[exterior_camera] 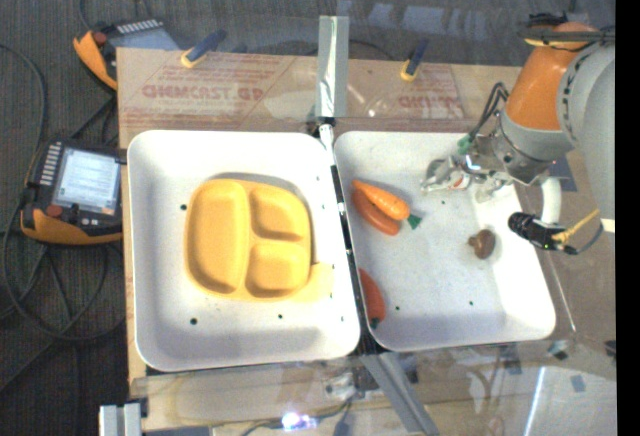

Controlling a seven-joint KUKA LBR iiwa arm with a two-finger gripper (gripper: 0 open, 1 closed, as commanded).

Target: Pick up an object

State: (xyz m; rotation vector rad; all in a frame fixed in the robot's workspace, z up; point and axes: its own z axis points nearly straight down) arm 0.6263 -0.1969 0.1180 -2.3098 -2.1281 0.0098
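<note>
My gripper [463, 179] hangs over the far part of the right bin [520, 319], its fingers spread open with nothing between them. An orange carrot with a green tip [381, 200] lies to the gripper's left, resting against a reddish sausage [378, 219]. A small brown lump [482, 243] sits on the bin floor just in front of the gripper. Another red-orange piece [372, 296] lies along the right bin's left wall near the front.
The left bin [160, 324] holds a yellow compartment tray [250, 236]. A raised divider [341, 224] separates the two bins. A black cable plug [530, 228] hangs by the arm at the right bin's right wall.
</note>
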